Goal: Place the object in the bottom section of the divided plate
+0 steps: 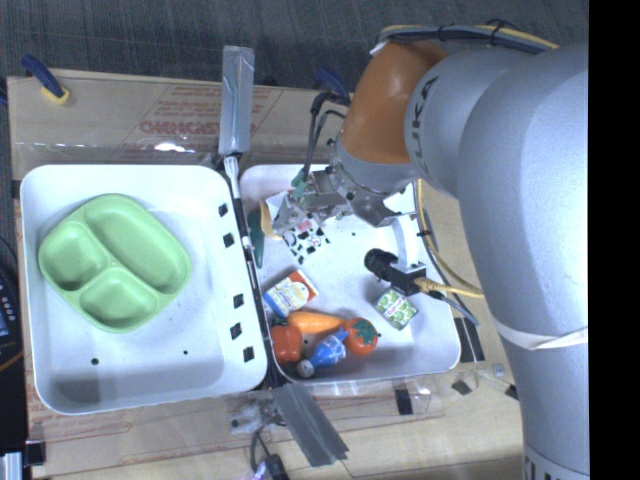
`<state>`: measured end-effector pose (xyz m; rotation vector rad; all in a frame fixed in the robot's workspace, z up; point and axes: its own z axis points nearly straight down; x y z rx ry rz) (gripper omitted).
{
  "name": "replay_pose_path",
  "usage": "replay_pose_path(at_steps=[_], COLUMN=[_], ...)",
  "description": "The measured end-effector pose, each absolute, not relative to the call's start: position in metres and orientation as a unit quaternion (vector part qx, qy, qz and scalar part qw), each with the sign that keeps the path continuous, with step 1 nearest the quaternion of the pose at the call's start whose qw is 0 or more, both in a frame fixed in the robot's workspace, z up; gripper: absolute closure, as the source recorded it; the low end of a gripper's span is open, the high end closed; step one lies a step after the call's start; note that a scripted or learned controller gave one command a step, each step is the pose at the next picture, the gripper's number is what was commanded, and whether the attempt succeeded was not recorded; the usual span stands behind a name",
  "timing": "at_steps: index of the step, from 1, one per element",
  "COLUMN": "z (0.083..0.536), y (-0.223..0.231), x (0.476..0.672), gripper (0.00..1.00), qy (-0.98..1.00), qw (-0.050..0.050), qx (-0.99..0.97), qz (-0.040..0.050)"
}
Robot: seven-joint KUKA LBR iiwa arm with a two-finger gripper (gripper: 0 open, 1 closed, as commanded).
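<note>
Speckled black-and-white at its tip, tool (312, 220) low over the far-left corner of the right bin (440, 353), close to that bin's left wall. Cannot tell whether spread or pressed together; nothing seen pinched. Just beside it, against the wall, a yellow piece (265, 218) and a dark green strip (257, 250). Further toward the near edge, well apart from the tool: a small yellow carton (291, 293), an orange carrot (316, 321), a red tomato (286, 343), a blue toy (328, 350), a red berry (362, 336), and nearer the right wall a green-and-white carton (397, 309). Cannot tell which of these counts as the object; judged to be in the right bin. Green divided plate (112, 260) in the left bin (60, 383), bottom section (120, 300) bare.

Risks from here:
- closing on the bin wall instead of an item, given so little room
- catching two neighbours at once
- losing a weak grasp over the ridge (240, 268) between the bins
- dropping into the wrong compartment

Grey arm (500, 168) in from the right edge of the tabletop (110, 108), orange band (385, 98) uppermost, bent steeply down at its end.
</note>
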<state>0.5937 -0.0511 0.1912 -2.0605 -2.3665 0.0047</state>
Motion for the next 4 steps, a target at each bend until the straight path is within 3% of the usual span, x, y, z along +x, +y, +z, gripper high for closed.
replay_pose_path(at_steps=[1, 2, 3, 4], z=[0.19, 0.184, 0.214, 0.214], y=[0.005, 0.112, 0.188, 0.188], x=[0.563, 0.512, 0.535, 0.536], gripper=[1.0, 1.0, 1.0, 0.0], qy=[-0.827, -0.87, -0.86, -0.859], qw=[0.003, 0.002, 0.001, 0.001], qx=[-0.562, -0.493, -0.511, -0.511], qz=[0.0019, 0.0018, 0.0018, 0.0018])
